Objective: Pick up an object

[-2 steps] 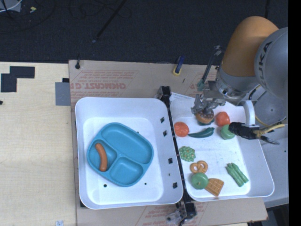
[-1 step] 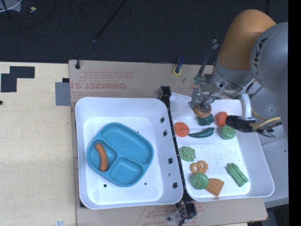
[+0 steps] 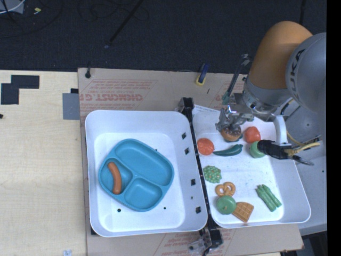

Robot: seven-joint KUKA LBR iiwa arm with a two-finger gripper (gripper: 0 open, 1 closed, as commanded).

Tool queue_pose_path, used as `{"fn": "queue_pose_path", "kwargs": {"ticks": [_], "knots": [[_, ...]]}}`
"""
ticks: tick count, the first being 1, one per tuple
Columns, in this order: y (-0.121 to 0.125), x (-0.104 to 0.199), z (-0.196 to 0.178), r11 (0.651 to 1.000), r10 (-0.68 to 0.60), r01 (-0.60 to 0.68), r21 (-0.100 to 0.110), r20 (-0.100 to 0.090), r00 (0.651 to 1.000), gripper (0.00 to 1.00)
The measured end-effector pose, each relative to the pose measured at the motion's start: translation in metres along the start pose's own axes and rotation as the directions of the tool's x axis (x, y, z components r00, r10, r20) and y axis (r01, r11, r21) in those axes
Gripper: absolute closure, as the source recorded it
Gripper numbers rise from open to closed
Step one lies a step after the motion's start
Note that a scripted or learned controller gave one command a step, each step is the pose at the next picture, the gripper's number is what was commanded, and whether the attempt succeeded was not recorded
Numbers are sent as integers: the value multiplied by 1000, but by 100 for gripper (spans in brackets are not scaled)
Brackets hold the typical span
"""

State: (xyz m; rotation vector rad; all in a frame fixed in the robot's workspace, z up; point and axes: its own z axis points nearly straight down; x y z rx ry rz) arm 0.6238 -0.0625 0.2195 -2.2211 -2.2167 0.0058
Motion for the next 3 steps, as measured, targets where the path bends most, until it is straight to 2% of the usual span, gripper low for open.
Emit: {"fn": "queue_pose_path", "kwargs": {"ticks": [1, 2, 3], "knots": [[6, -5, -10, 1000, 0, 0, -4, 0, 1000, 100], [4, -1, 1, 1000, -2, 2, -1, 0, 1000, 100], [4, 9, -17, 1000, -3, 3, -5, -1, 1000, 100]]}}
